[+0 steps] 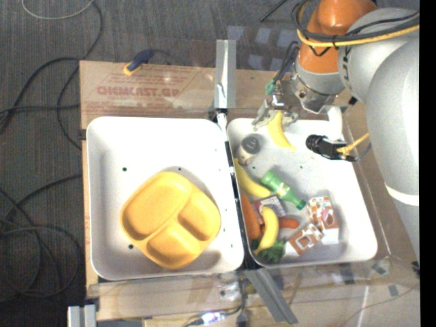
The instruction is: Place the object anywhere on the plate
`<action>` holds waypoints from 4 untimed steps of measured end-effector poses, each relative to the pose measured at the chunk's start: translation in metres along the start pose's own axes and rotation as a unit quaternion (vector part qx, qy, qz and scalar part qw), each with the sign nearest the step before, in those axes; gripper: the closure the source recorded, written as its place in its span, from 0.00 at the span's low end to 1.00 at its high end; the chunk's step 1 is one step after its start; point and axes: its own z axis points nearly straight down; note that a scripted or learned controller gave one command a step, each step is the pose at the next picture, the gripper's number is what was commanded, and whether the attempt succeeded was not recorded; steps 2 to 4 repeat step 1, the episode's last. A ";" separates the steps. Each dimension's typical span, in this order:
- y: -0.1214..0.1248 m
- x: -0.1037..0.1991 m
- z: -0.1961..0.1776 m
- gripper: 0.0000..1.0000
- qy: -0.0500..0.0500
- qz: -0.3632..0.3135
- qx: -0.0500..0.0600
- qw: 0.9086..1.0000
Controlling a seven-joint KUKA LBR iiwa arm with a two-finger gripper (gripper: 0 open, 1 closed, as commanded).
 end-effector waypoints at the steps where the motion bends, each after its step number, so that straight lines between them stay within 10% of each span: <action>1: -0.061 0.055 0.021 1.00 0.003 -0.114 0.000 0.993; 4: -0.061 0.055 0.021 1.00 0.003 -0.114 0.000 0.993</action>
